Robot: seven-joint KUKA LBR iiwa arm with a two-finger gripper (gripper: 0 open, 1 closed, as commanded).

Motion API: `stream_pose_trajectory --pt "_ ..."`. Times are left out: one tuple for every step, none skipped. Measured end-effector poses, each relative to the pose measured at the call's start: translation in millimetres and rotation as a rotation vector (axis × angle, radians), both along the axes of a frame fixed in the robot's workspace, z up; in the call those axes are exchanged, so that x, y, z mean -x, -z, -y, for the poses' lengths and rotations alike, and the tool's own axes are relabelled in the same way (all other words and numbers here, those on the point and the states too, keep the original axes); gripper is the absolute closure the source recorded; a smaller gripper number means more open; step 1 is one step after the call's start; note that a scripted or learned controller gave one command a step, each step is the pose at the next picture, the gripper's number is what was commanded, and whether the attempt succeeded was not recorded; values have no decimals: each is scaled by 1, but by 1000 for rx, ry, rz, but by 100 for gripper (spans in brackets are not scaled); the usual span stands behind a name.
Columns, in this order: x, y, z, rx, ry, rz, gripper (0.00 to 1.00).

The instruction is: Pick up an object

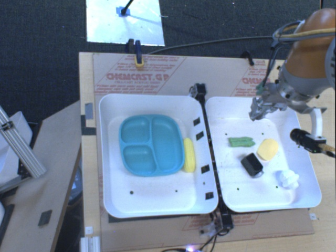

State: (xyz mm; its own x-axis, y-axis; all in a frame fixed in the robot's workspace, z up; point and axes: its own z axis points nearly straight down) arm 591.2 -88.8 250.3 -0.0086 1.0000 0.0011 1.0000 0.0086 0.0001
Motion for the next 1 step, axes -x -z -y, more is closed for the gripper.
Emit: stream_pose_trajectory --pt "21 5 -59 -1 -1 -1 100"
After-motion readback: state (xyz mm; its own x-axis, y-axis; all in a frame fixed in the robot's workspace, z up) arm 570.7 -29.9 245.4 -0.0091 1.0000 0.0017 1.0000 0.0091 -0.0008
